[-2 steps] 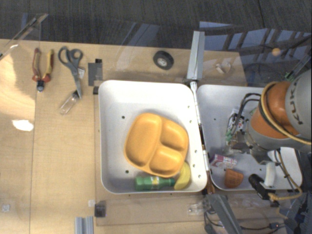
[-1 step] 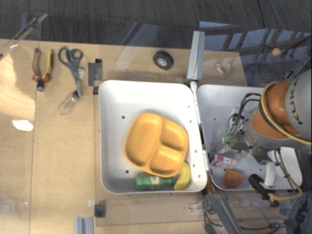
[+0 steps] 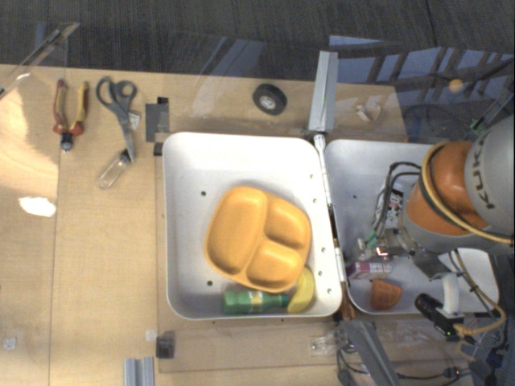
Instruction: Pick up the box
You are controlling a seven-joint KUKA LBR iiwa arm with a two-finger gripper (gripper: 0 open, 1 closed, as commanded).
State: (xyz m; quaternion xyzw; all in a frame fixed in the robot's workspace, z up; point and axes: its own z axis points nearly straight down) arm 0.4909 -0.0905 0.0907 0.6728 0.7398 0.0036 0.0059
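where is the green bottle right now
The green bottle lies on its side at the near edge of the left white bin, beneath the yellow divided plastic tray and beside a yellow fruit.

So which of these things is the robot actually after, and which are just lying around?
For the job: the gripper; the small pinkish box just below it in the right bin.

Lying about: yellow divided dish, green bottle, orange lump, scissors, pliers, tape roll.
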